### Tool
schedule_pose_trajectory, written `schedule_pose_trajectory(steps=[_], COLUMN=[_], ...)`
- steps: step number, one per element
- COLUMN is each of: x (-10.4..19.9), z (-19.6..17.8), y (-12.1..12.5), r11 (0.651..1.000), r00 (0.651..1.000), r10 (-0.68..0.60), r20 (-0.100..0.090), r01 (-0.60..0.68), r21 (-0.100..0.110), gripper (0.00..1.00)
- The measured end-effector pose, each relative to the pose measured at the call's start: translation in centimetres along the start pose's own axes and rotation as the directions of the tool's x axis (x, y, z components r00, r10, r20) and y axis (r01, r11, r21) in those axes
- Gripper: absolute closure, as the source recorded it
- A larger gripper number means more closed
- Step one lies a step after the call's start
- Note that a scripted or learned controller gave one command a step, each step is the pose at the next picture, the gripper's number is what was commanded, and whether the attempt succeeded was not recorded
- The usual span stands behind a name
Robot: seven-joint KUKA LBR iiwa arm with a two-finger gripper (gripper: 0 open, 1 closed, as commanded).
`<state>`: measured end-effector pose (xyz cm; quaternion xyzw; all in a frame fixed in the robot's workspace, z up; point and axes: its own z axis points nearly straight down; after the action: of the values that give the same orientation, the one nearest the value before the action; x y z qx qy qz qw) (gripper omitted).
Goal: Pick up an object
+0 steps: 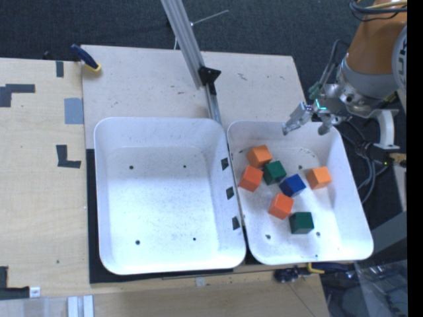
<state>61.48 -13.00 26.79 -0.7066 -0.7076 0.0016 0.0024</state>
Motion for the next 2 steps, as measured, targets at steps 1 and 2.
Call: schedule_pose_trajectory(steps=[1, 2], x=[0.0, 0.1], z=[-0.3, 4.2], y=[0.1, -0.4], r11=[1.000, 1.000], r00=[1.000, 1.000], r10=[-0.001, 0.000], r20=[0.001, 0.002], r01=[0.001, 0.000], r21=[-0.004, 0.000], gripper=[0.00, 0.00])
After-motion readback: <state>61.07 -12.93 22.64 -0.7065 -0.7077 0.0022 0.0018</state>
